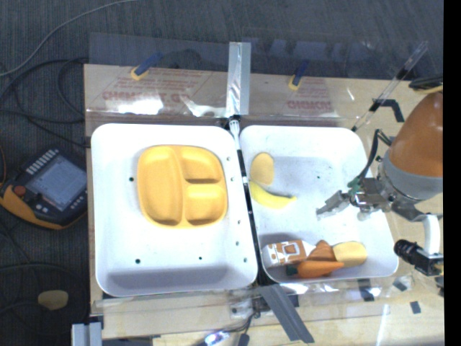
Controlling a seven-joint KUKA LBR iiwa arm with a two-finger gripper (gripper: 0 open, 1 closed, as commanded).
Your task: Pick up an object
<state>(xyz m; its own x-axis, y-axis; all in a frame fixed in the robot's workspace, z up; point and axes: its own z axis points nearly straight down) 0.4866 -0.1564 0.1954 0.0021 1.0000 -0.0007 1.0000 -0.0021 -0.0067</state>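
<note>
Two bins (108, 193), one tray (181, 186), perhaps six toys (317, 259)

The bench (108, 92) bears two white bins side by side: left bin (115, 265); right bin (338, 139).

You are looking at a right bin (360, 146) whose middle floor is lying bare, so the widest free room is sitting between the banana (272, 197) by the dividing wall and the cluster along the near edge. That cluster is crowding the near wall: a small carton (282, 251), a carrot (319, 268) and a pale yellow block (350, 251) are touching or nearly touching. The gripper (333, 204) is hanging over the bin's right half, above bare floor. In the left bin (108, 265), a yellow divided tray (181, 184) is taking up the middle, leaving only a margin around it.
</note>
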